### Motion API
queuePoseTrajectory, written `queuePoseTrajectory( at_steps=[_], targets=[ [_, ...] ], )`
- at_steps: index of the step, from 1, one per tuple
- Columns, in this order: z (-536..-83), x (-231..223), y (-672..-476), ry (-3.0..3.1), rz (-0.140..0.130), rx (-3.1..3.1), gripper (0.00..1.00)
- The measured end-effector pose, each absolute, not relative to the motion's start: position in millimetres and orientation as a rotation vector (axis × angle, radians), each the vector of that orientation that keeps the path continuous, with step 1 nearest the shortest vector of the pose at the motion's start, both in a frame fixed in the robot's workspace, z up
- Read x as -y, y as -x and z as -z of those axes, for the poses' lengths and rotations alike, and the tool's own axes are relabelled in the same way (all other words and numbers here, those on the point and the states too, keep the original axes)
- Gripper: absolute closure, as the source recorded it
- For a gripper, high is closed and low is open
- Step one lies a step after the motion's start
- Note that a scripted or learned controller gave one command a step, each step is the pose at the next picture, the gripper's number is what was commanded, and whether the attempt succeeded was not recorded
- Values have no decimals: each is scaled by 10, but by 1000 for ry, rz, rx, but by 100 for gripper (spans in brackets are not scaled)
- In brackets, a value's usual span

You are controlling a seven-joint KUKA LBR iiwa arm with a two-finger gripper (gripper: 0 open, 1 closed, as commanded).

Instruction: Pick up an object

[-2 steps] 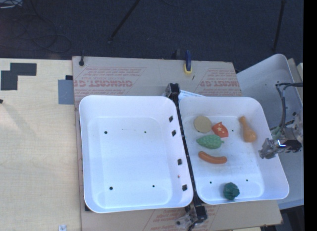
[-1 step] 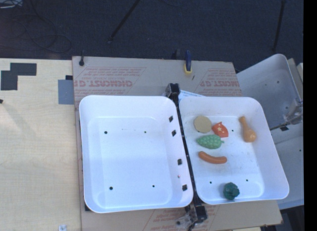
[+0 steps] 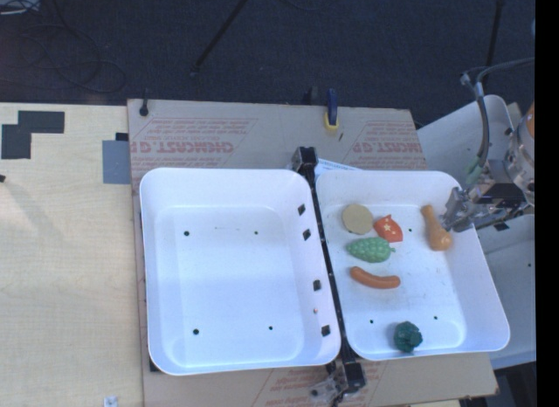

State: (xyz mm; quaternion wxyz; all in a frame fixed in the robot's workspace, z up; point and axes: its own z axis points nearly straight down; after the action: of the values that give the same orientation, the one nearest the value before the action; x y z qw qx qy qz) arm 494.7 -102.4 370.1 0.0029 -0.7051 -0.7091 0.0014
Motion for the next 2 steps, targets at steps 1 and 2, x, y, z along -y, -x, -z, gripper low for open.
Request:
queuePoseTrajectory(
  at_steps=[1, 2],
  targets=[
    [-4587, 561, -5153, 2219, 8, 2232, 100],
    [-2492, 341, -5505, 2210, -19, 2213, 100]
  ],
)
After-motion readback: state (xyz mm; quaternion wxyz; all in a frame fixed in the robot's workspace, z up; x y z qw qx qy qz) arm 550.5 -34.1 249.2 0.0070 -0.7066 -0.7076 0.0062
